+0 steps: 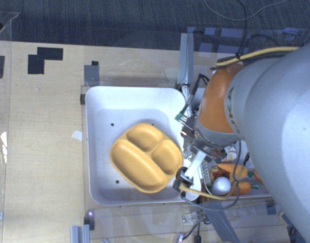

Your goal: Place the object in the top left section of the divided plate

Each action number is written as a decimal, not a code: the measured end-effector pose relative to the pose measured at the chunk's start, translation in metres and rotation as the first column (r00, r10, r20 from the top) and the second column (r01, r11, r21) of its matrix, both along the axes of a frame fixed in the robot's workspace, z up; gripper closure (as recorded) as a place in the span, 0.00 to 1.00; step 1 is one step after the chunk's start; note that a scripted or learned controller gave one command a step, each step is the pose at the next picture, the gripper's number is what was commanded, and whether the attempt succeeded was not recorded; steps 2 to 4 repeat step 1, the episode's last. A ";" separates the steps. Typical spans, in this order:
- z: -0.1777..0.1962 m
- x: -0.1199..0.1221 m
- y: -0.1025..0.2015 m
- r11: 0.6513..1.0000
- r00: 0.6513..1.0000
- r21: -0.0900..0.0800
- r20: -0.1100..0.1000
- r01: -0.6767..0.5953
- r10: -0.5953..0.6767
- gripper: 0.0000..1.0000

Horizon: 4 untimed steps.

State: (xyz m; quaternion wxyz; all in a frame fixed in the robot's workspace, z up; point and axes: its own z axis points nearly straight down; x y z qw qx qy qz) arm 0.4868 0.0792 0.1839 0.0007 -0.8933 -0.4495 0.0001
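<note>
I see tool (199,170) low at seam between bins, just beside plate's right rim; open or closed, I cannot tell. Arm (276,110) covers most of right bin (241,151); white ball (221,185) and orange pieces (230,169) crowd there. Yellow divided plate (144,156) sits askew in left bin (101,135), bare floor to left and above. Pale wood desk (43,135), black tape marks (43,58), dark carpet (119,9) beyond.

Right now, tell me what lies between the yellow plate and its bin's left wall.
Just bare white bin floor beside the plate, in the camera view.
</note>
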 end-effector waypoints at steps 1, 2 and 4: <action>0.000 0.000 0.000 0.999 0.999 -0.001 0.000 -0.051 0.051 1.00; 0.000 0.000 0.000 0.999 0.999 -0.001 0.000 -0.051 0.051 1.00; 0.000 0.000 0.000 0.999 0.999 -0.001 0.000 -0.051 0.051 1.00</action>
